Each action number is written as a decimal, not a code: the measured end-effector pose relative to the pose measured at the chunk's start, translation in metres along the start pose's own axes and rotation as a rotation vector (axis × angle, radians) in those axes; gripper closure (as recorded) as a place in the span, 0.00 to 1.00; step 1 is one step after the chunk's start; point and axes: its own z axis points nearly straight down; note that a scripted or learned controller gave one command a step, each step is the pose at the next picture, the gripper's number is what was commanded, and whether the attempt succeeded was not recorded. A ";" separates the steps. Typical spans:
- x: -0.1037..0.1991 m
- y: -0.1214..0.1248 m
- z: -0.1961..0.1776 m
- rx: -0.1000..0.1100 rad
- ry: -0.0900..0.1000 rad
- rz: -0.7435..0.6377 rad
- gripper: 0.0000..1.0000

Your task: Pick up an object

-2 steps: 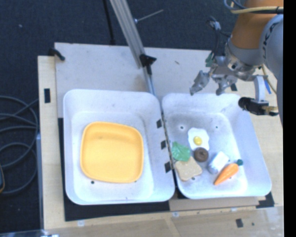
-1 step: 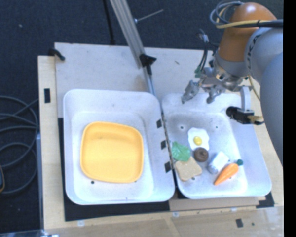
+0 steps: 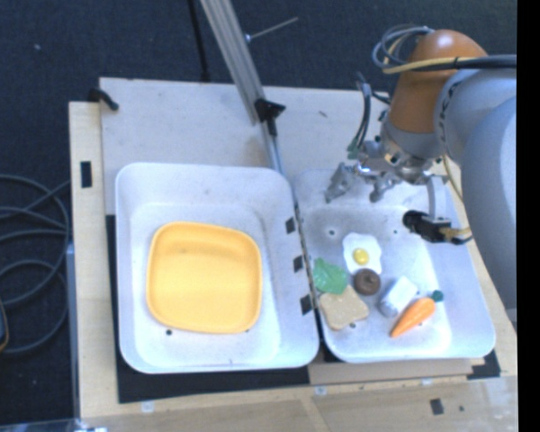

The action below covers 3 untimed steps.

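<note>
The grey arm (image 3: pixel 468 106) hangs over the right bin's (image 3: pixel 463 331) far edge, gripper (image 3: pixel 358 185) fingers spread and grasping nothing, the left bin (image 3: pixel 135 196) bearing a yellow plate (image 3: pixel 204 277), while carrot (image 3: pixel 412 316), toast (image 3: pixel 343 309), fried egg (image 3: pixel 362 252), lettuce (image 3: pixel 329 276) and chocolate doughnut (image 3: pixel 367 282) cluster near.

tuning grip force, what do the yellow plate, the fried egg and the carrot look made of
Yellow plate: probably hard plastic, an even matte colour with moulded rounded corners. Fried egg: looks like toy plastic or rubber, flat white with a neat yolk. Carrot: likely toy plastic, uniform orange with a green tip.
</note>
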 end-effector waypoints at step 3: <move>0.007 0.003 -0.021 -0.009 0.001 -0.001 1.00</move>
